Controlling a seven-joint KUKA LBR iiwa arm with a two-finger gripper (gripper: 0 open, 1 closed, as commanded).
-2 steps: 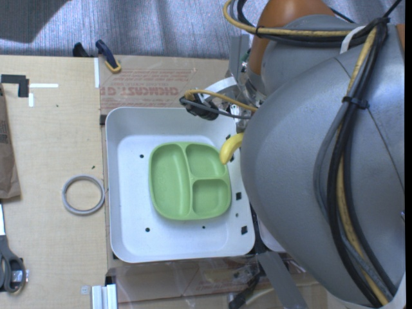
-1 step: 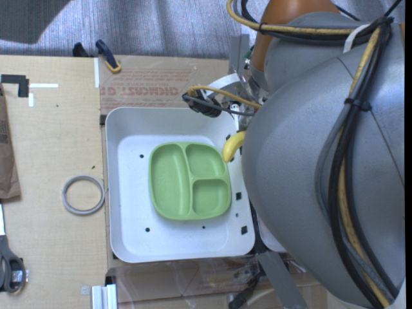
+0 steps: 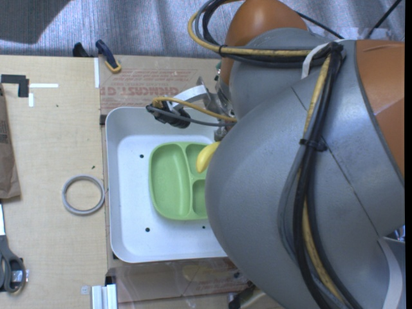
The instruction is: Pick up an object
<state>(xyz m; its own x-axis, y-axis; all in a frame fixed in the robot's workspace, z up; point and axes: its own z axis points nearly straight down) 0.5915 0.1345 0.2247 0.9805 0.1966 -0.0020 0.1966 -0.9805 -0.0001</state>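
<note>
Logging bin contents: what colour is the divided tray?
Light green tray, clearest in the camera view.

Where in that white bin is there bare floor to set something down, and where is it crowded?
Bare floor runs down the white bin along its left wall, left of the green divided tray, and in a strip below the tray toward the near wall. It is crowded on the right: the arm overhangs the tray's right side, with a yellow object at its edge.

One white bin, one green tray, one yellow object, one tape ring.
</note>
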